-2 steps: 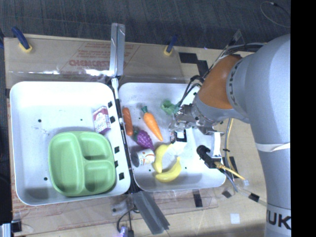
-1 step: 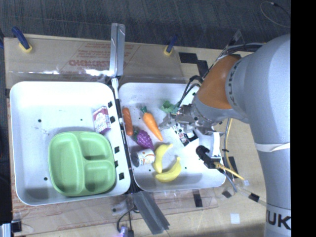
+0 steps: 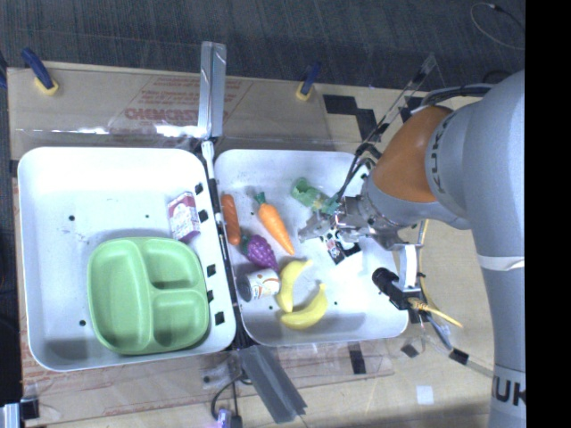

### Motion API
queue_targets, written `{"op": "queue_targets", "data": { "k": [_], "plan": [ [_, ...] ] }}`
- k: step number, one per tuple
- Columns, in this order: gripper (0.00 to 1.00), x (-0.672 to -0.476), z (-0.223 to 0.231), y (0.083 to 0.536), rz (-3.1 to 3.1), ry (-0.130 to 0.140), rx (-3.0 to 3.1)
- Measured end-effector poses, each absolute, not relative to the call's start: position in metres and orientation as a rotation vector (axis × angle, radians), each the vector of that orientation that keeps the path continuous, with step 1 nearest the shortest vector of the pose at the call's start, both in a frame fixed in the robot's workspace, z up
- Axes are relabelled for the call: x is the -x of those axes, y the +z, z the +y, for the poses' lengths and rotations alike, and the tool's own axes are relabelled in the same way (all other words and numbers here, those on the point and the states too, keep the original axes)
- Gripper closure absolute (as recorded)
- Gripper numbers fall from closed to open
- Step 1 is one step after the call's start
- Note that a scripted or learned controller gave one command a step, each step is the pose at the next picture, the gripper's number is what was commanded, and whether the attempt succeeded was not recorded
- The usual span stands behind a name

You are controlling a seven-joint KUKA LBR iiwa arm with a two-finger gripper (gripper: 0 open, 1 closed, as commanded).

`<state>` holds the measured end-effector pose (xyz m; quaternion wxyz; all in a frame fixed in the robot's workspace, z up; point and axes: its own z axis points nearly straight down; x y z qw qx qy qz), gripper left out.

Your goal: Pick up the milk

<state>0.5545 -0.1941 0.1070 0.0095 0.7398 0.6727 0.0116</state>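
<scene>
In the left bin (image 3: 53, 266), by the divider, the milk (image 3: 183, 216) lies untouched, a small maroon-and-white carton just above the green tray (image 3: 147, 294). The hand (image 3: 332, 230) hangs over the right bin (image 3: 357, 315), among the carrot (image 3: 275, 226), grapes (image 3: 260, 251) and banana (image 3: 300, 298); open or closed, cannot tell. Nothing gripped as far as I see. Whole pick remains: cross to the left bin, descend, grasp, lift.

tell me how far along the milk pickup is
Nothing looks done yet: the milk carton lies in the left bin, above the green tray. The gripper is over the right bin, near the carrot. Still left: crossing to the left bin, grasping and lifting the carton.
</scene>
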Motion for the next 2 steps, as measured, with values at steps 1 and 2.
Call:
{"op": "queue_targets", "data": {
  "k": [1,2],
  "plan": [
    [1.0,-0.5559,-0.201,0.1223,2.087,0.031,-2.298],
    [0.0,-0.5563,-0.1994,0.1221,2.09,0.032,-2.296]
  ]
}}
